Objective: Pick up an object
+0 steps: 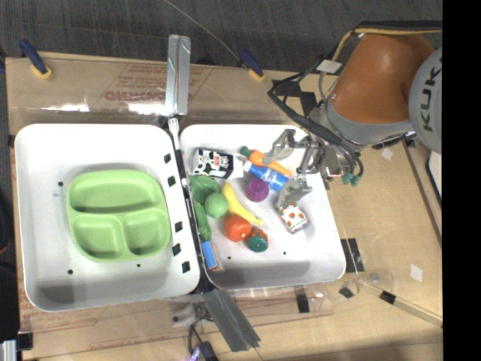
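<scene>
Since the task names no particular object, the choice falls among the toys heaped in the right bin, and the left bin with its green divided tray can be passed over. Going rightward through the heap: a black-and-white carton, green vegetables, a yellow banana, a red-orange fruit, a purple ball, and a blue bottle whose long axis runs up-left to down-right. The jaws stand spread apart with nothing between them, one finger above the bottle's right end and the other below it. That bottle lies just left of them, the nearest candidate. A spotted die sits below. Whether the fingers touch the bottle or hover over it I cannot tell.
</scene>
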Motion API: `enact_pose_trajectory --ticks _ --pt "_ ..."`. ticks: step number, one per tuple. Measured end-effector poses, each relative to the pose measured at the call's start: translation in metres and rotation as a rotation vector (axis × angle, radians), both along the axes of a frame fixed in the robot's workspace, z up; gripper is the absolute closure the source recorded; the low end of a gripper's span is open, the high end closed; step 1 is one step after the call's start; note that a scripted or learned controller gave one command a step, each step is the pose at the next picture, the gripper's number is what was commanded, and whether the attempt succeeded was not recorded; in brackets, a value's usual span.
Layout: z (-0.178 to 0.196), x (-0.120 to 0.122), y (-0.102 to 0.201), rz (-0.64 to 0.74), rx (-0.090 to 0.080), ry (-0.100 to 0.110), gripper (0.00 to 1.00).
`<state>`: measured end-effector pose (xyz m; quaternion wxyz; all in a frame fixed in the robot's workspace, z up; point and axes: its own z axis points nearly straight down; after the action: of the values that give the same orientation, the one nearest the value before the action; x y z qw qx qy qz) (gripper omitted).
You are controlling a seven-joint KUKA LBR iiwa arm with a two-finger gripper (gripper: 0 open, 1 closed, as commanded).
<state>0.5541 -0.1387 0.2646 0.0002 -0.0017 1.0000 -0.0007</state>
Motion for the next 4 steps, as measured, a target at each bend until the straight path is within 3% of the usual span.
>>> enact_pose_trajectory --ticks 1,2,3,4 --pt "-0.149 -0.003 0.009 0.186 0.005 0.010 0.00" --pt "-0.174 -0.055 0.030 0.175 0.003 0.003 0.00" --pt "-0.163 -0.053 0.032 0.183 0.002 -0.002 1.00" --pt "-0.031 -0.016 0.066 0.201 -0.001 -0.010 1.00"
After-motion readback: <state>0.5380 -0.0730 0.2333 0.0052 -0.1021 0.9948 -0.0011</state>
